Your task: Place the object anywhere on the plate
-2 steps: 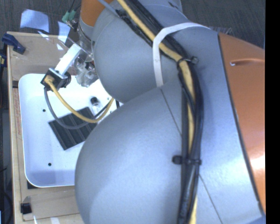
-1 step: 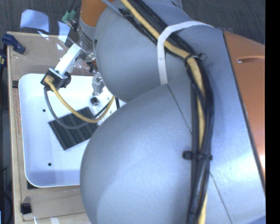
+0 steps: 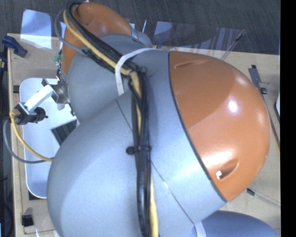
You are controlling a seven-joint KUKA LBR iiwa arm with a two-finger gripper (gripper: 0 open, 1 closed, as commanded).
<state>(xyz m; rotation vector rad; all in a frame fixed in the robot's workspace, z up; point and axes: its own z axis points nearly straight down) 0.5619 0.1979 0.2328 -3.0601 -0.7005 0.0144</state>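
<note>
Mostly saw the grey KUKA arm [image 3: 153, 147] with its orange band, looming over the white bin [image 3: 32, 181] and covering all but that bin's left side. Found the claw [image 3: 64, 98] above the bin's upper part, largely tucked under the arm; could not tell whether open or closed. Noted a dark striped shape [image 3: 64, 131] just below it, over the bin's middle, unidentifiable. Could not tell where the object or plate lay relative to the claw.

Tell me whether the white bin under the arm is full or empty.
Cannot tell. The arm covers most of the white bin; the strip left uncovered looks bare.
</note>
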